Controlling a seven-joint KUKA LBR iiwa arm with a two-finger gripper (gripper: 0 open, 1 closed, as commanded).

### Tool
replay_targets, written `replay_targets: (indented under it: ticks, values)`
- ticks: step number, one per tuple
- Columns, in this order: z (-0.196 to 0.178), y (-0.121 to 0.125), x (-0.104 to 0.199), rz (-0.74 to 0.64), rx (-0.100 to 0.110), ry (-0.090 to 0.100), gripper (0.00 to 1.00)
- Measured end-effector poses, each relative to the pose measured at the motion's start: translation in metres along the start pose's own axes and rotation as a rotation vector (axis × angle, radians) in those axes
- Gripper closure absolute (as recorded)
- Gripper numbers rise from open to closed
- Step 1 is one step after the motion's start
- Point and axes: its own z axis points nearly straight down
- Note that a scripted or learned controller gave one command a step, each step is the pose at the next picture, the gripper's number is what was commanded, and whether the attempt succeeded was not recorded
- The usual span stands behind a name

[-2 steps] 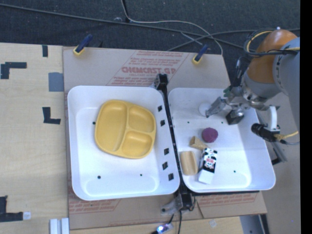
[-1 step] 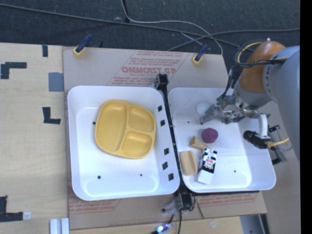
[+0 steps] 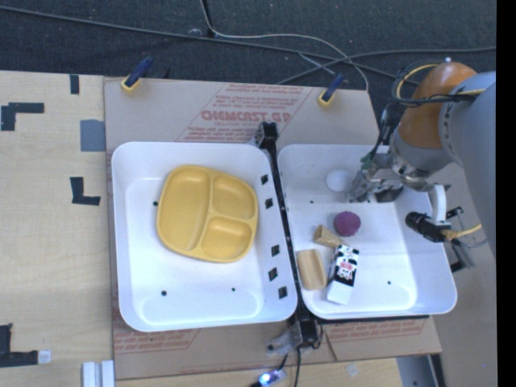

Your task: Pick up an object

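Jaws state: cannot tell. Gripper low in right bin, beside white ball (purple ball nearby). Centre over the ball before closing.

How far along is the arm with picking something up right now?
Nothing looks picked up yet. The gripper is low in the right bin beside a white ball. The purple ball, milk carton and tan blocks lie untouched. Gripping and lifting remain.
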Motion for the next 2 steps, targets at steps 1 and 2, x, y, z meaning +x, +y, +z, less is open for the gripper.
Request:
replay_targets:
  ticks: [1, 2]
  values:
    - [-0.045, 0.004, 0.007, 0.002, 0.001, 0.003, 1.00]
    - [-0.088, 0.009, 0.005, 0.002, 0.001, 0.003, 1.00]
